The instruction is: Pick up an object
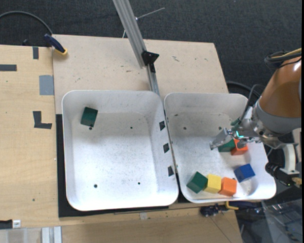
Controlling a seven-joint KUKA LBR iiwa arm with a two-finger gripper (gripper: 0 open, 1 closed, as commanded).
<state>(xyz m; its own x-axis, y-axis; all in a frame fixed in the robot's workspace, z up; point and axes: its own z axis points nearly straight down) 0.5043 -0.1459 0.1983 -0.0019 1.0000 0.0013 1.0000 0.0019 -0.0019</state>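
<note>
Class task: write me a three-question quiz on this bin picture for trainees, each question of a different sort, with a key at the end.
1. True or false: the left bin holds a single green block.
2. Multiple choice: which colour sits in the middle of the row of three blocks at the near edge of the right bin? A) yellow B) blue C) green
3. Fill in: the gripper hangs over a green and an ______ block.

Key
1. True.
2. A: the yellow block lies between a green block and an orange block.
3. orange: the orange block lies beside the green one.
</note>
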